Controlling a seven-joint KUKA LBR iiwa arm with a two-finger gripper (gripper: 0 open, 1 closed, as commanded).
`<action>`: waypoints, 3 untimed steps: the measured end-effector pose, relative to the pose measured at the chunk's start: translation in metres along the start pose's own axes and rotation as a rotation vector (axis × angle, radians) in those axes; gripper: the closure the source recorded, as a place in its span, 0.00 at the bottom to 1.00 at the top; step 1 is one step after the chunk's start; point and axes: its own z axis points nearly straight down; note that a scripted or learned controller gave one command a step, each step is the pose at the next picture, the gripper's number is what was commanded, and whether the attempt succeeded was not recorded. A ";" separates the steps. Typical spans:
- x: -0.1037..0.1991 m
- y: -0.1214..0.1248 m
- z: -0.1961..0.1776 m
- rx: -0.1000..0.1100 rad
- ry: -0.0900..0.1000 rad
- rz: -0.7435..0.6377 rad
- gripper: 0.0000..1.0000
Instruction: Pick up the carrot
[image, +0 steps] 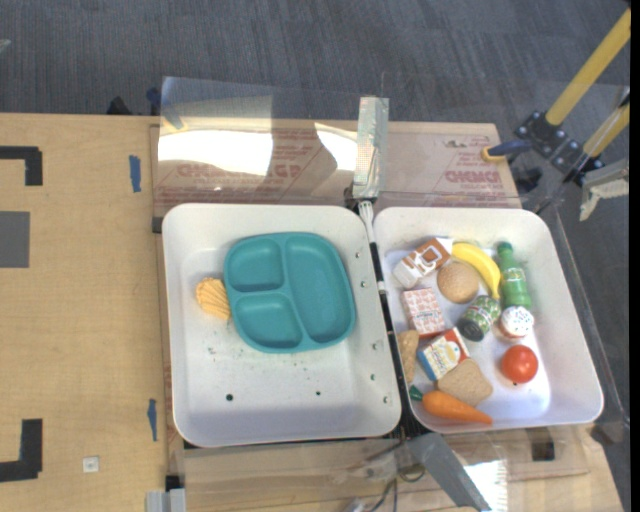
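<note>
Locating the carrot: the carrot lies in the right bin, at that bin's near left corner, close to the front wall and to the divide between the two bins.
Long axis: it runs almost left to right across the view. The thick end points left toward the divide, and the thin tip points right and a little toward the front edge.
Neighbours: a slice of bread sits just behind the carrot and seems to touch it. A small carton is behind that, and a tomato is off to the right, apart from the carrot.
Free side: the strip between the carrot and the front wall looks narrow. The bin floor past the tip, to the right, is bare.
Direction from the arm: the arm comes in from the right, so the carrot probably lies at the far end of its reach across this bin, with the tip turned toward the arm's side.
Hand: whether it is released or clenched cannot be told, and nothing is seen grasped.
Likely demand of the move: the fingers should probably close across the carrot from front to back, mid-length, clear of the bread.
Left bin: it holds a teal plate and a shell-shaped biscuit, well apart from the carrot.
Progress: the carrot rests on the bin floor, not yet lifted.
</note>
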 end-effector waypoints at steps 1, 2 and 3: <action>-0.001 0.038 0.040 -0.002 -0.001 -0.520 0.00; 0.021 0.085 0.004 0.004 0.001 -0.801 0.00; 0.033 0.079 0.048 -0.004 -0.001 -1.116 0.00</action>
